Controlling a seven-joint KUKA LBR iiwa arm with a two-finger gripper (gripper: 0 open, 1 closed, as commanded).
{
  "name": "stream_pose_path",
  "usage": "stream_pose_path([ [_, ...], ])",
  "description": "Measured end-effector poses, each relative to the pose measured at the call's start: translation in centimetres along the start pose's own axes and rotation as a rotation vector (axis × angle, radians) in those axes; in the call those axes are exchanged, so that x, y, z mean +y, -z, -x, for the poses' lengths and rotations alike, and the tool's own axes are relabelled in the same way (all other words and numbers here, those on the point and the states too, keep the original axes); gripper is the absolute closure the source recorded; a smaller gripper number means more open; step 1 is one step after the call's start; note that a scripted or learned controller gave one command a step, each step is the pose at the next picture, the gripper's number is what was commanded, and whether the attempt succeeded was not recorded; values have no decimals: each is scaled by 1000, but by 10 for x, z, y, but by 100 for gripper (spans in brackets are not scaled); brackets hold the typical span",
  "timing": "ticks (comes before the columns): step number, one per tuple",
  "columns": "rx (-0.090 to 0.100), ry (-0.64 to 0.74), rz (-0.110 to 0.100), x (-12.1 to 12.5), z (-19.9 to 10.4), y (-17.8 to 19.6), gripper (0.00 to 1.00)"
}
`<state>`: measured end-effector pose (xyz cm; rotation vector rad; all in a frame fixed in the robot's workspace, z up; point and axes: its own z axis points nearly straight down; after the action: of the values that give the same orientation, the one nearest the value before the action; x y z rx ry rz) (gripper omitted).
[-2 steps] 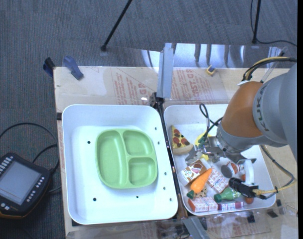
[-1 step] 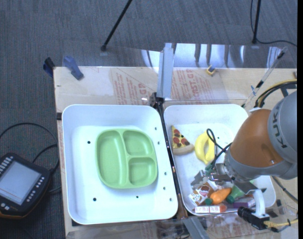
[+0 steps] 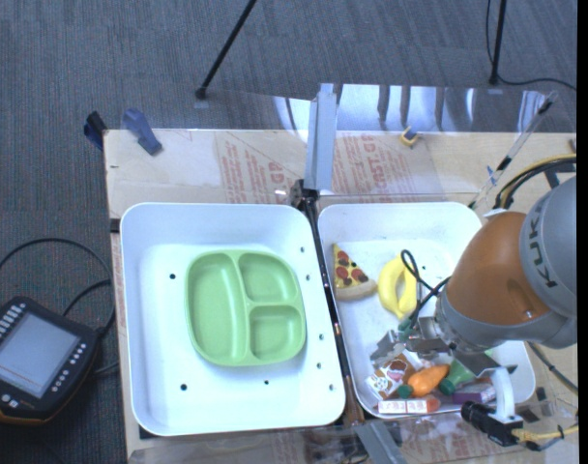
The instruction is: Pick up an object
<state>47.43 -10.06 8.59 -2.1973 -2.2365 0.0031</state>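
Camera view: left bin [image 3: 144, 259] holds green plate [image 3: 246, 307]; right bin [image 3: 449, 222], toys.

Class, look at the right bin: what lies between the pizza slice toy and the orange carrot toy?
In the camera view, bare white bin floor lies between the pizza slice toy and the orange carrot toy, then a small printed packet beside the carrot.

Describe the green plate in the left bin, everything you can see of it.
The green plate is a pale green divided tray, plastic by its look, with rounded corners and three compartments: one long one on the view's left and two smaller ones on the right. It lies flat and right side up on the floor of the left bin, roughly centred and turned slightly askew to the bin's walls. Its compartments hold nothing, and only the bin touches it.
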Motion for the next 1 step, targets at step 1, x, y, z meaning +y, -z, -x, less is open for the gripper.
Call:
stream_pose_path([
  [1, -1, -149, 2, 45, 90, 18, 0],
])
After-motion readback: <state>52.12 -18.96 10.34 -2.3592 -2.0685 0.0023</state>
